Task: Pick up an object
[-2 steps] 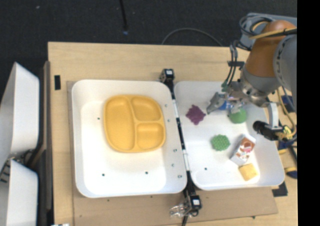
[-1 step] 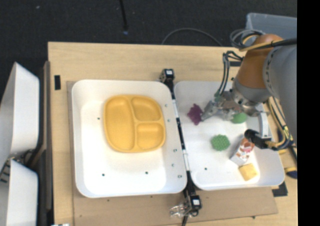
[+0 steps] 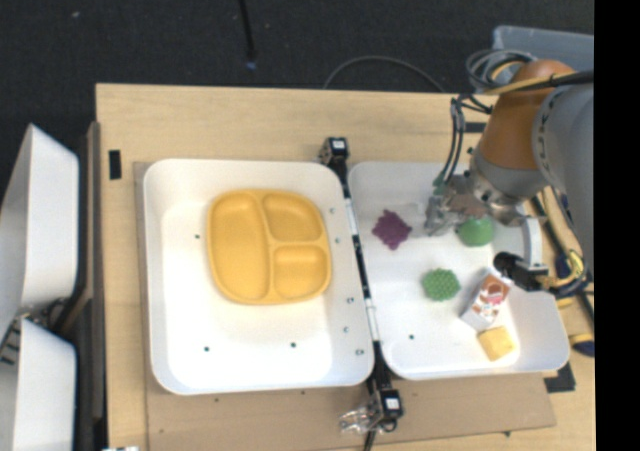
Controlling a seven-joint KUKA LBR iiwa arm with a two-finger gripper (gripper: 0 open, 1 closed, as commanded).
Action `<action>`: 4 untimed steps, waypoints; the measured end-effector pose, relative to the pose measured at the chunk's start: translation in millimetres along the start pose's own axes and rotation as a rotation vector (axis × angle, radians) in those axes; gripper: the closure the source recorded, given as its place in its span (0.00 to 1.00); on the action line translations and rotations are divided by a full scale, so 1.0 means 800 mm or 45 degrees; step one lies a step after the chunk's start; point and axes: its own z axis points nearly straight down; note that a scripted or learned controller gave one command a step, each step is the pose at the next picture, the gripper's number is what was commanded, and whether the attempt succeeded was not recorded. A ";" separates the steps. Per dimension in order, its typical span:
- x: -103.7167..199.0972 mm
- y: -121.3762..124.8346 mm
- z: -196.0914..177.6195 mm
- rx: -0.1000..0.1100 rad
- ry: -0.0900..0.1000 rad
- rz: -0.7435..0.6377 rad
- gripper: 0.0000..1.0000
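Camera view: gripper (image 3: 441, 216) between purple object (image 3: 392, 229) and green ball (image 3: 476, 231).

Yellow tray (image 3: 268, 244), purple object (image 3: 392, 229), green ball (image 3: 477, 232), knobbly green ball (image 3: 440, 284), white bins (image 3: 180, 339).

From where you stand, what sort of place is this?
Probably a robotics test bench: a grey arm reaches over two white bins on a wooden board, one holding a yellow tray, the other small toys like a green ball.
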 end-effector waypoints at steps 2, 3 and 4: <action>0.001 0.008 -0.148 -0.004 0.000 -0.011 1.00; -0.001 0.008 -0.115 0.006 0.000 -0.007 1.00; 0.058 0.007 -0.134 0.006 0.004 -0.014 1.00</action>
